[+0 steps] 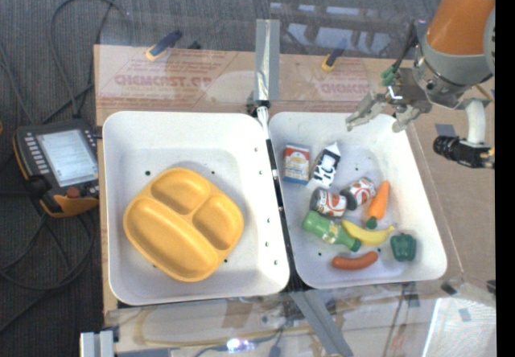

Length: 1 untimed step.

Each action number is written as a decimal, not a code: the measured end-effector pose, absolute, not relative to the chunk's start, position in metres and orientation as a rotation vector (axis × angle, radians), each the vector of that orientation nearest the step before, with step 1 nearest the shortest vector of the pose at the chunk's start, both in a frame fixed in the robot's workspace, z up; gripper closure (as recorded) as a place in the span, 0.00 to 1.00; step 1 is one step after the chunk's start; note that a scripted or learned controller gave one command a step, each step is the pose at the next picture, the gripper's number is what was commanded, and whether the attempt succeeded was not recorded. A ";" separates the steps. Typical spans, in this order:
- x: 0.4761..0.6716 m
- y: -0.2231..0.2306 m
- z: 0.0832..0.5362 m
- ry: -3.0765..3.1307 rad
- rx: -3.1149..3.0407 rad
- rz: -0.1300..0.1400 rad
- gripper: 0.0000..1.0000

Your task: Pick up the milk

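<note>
Gripper [376, 115]: fingers spread, holding nothing, above the right bin's [426, 186] far rim.
Milk carton [326, 165]: lying tilted in that bin, beside the red-and-white box [296, 163], well short of the fingers.

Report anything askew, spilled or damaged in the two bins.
Nothing is spilled or visibly damaged. The black-and-white milk carton lies tilted beside the upright red-and-white box, and the silver-and-red cans lie on their sides. The open pincer hovers above.
</note>
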State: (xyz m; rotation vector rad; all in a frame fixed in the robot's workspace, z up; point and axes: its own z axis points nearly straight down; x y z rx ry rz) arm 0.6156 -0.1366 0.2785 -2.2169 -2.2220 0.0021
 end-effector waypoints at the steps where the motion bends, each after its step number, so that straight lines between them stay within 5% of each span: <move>1: 0.634 -0.121 0.164 -2.311 -2.123 0.005 0.00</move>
